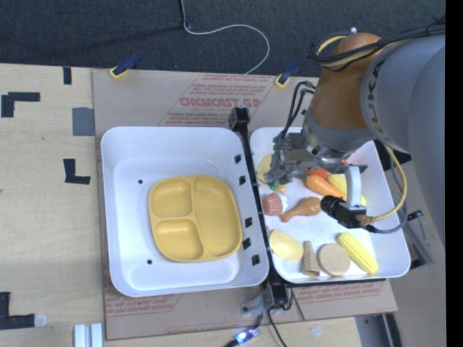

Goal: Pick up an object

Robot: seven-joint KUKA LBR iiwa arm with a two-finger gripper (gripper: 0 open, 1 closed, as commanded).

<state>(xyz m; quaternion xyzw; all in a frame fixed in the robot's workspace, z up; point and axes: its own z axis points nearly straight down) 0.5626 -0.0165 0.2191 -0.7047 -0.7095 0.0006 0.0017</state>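
Left bin (119, 194) is smooth white plastic w/ a glossy yellow 3-section plate (194, 217) lying flat in it. Right bin (394, 262) holds toy food: pink chunk (273, 204), tan drumstick (302, 209), pale lemon-ish blob (286, 246), orange carrot (324, 183), round cracker (334, 259), ribbed yellow corn (358, 251). Hand (278, 170) sits low at the bin's top-left, above the pink chunk; can't tell if it's open or gripping anything.

left bin (116, 194): divided plate (194, 217) in its middle; right bin (394, 259): toy foods, corn cob (357, 251) at front right, drumstick (302, 208) centre; gripper (278, 168) over bin's back left
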